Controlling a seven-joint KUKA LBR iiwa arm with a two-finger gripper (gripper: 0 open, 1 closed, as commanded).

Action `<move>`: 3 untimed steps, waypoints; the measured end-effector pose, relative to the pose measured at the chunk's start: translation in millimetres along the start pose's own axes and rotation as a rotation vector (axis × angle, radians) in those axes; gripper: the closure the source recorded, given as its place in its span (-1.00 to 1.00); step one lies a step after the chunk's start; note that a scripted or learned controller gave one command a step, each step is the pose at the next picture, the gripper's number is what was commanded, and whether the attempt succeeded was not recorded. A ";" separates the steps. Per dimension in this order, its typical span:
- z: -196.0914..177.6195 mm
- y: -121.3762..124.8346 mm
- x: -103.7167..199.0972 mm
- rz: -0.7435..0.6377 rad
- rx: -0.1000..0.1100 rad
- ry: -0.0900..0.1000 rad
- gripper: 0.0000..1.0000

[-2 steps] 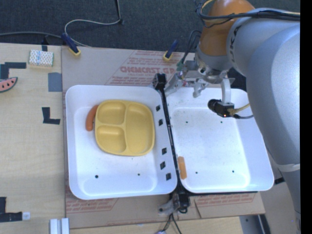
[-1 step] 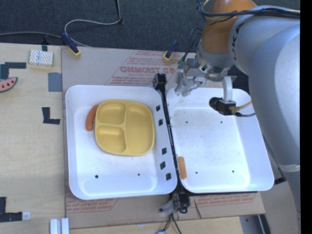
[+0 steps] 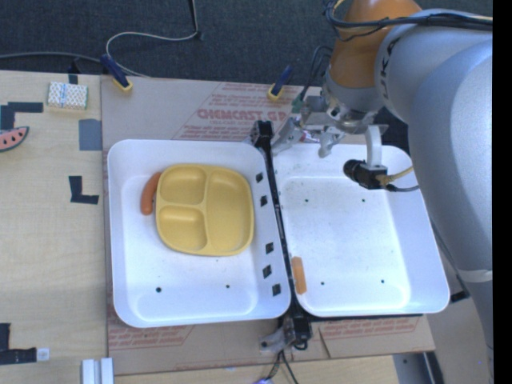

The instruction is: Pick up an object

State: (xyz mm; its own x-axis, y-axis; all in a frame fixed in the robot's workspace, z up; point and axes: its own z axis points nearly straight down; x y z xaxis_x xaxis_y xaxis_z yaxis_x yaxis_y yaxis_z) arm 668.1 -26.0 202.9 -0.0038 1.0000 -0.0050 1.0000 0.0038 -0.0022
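Arm: reaching in from the right, orange band high over the far edge of the right bin (image 3: 416,238), wrist pointed down toward that bin's back left corner.

Hand: the hand (image 3: 324,138) hangs over the far rim of the right bin, close to the divider between the two bins. I cannot tell how it is set; the metal parts blur together from this angle, and nothing can be seen caught in it.

Candidates to pick: a small orange piece (image 3: 298,274) lies in the right bin, hard against the near left wall, well apart from the hand. In the left bin (image 3: 132,294) sits a yellow divided plate (image 3: 205,208), and an orange sausage-shaped piece (image 3: 148,194) lies just beside the plate's left edge, touching or nearly so.

Surface: cardboard sheet under both bins, cables trailing off at the back.

Progress: by my reading, early going. No object looks lifted; all three rest in their bins.

Left to do: choose a target, come down over it, close on it, raise it clear.
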 end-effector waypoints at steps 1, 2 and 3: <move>-9.6 0.1 0.4 -0.001 0.001 0.000 1.00; -9.4 0.0 0.1 -0.001 0.001 -0.001 -1.00; -19.0 0.1 0.6 -0.002 0.001 -0.001 1.00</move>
State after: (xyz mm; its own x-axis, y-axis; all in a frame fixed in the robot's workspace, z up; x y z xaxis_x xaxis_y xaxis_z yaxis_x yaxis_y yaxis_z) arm 668.3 -25.3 221.9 -0.0059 1.0000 -0.0063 1.0000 0.0059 -0.0035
